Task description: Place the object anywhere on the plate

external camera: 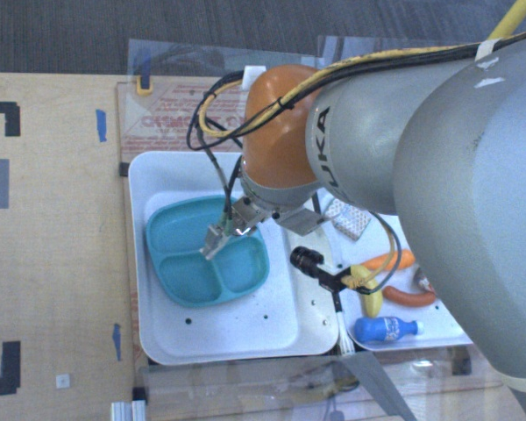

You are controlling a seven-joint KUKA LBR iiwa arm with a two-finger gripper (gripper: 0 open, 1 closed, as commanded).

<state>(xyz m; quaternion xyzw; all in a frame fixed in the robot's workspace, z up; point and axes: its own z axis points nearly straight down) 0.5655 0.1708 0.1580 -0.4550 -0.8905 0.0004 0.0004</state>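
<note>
The end effector point(217, 242) is seen low over the teal divided plate point(206, 266) in the left bin point(158, 323); whether it is spread or pinching anything cannot be told, and no object is made out between its tips. Which object is meant cannot be told: candidates lie in the right bin point(447, 327), an orange carrot-like piece point(393, 261), a blue bottle point(384, 329), a sausage-like piece point(410, 297). These are judged light, smooth, slippery; a mid-body grip across the narrow width is advised.
</note>
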